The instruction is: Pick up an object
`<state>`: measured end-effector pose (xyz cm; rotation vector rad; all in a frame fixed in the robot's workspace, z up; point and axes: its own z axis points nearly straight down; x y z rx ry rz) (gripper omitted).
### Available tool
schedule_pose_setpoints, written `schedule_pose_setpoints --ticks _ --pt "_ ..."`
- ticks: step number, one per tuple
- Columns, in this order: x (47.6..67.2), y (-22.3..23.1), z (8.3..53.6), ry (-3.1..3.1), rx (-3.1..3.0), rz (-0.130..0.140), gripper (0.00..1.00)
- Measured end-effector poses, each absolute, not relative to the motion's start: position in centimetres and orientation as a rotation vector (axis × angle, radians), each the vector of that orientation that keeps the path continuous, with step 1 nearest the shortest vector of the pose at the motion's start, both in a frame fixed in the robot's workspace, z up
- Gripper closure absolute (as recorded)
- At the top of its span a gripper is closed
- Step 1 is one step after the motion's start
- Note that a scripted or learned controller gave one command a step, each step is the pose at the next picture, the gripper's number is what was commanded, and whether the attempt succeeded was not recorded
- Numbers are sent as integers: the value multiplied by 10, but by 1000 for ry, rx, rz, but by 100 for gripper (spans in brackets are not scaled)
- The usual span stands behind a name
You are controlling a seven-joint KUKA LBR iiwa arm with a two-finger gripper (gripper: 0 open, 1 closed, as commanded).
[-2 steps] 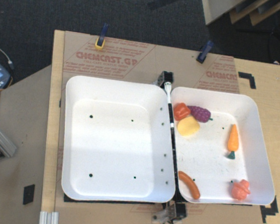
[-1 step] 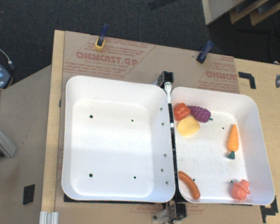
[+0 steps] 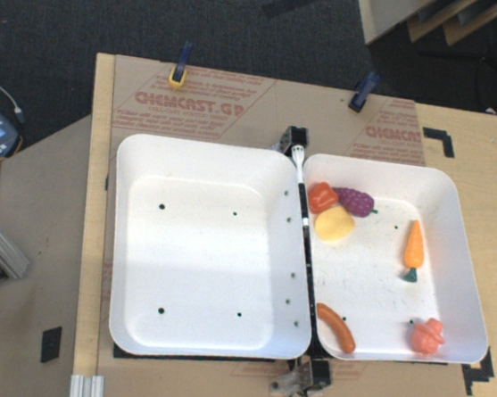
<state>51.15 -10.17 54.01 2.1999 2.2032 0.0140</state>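
1. Over on the right side, the right bin [image 3: 461, 264] holds all the toy food, so any pick has to happen there.
2. A yellow lemon [image 3: 334, 224] sits near the wall between the two bins. It touches an orange pepper [image 3: 322, 196], and purple grapes [image 3: 355, 200] lie just beside the pepper. These three are bunched up, so I think grabbing one could bump the others.
3. A carrot [image 3: 414, 244] lies by itself, well apart from the bunch, with its green end pointing to the near side. It looks like the easiest thing to pick, since it has room all around it.
4. A sausage [image 3: 337, 328] lies at a slant in the near corner by the middle wall. A pink toy [image 3: 427, 335] sits in the other near corner. Walls that close could get in the way.
5. The left bin [image 3: 137, 224] sits beside it, maybe as a spot to drop things.
6. Both bins rest on a brown board [image 3: 242, 102] on the desk, clipped down so it stays put.
7. I cannot tell how the hand stands, and nothing has been picked up yet.
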Motion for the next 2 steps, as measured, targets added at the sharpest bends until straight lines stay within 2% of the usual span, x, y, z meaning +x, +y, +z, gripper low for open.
schedule_pose_setpoints --ticks 1,2 --pt "512 -102 539 2204 2201 13 0" --pt "512 -102 551 2200 2196 17 100"
